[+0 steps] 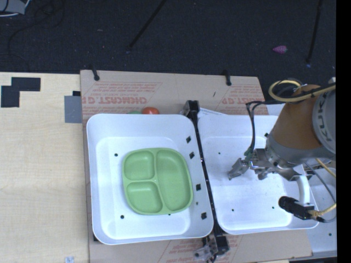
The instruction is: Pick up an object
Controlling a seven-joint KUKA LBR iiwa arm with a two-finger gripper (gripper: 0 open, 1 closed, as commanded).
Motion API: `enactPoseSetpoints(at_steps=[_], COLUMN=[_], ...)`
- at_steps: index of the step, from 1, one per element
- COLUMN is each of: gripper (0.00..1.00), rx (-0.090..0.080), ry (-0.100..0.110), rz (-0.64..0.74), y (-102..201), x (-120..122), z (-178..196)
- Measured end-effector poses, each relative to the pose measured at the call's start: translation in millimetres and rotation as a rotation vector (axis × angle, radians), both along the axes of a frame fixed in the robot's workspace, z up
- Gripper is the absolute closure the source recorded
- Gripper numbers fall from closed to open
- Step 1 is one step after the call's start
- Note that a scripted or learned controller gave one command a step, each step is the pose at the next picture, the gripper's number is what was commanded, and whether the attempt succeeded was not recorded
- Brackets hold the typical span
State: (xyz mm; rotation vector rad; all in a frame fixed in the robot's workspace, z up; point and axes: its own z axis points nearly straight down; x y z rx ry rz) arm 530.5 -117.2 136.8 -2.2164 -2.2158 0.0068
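A light green divided plate (157, 180) with three compartments lies flat in the left bin (104, 147). My gripper (238, 170) hangs low over the floor of the right bin (236, 212), left of the bin's middle, and points toward the divider. Nothing shows under or in it. The grey arm with its orange band (296, 126) covers the right part of that bin.
A small red object (149, 111) and a bit of green (134, 112) sit just behind the left bin's far rim on the cardboard. A black divider rail (200, 169) runs between the bins. A black cable fitting (293, 207) hangs near the right bin's front right corner.
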Motion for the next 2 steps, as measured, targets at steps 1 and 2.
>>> enactPoseSetpoints(at_steps=[1,2], gripper=[0.0,1.0], rx=[-0.001,-0.001], ry=[-0.004,-0.007], rz=[-0.001,-0.006], y=[0.9,-0.6], x=[-0.5,0.4], z=[-51.7,-38.2])
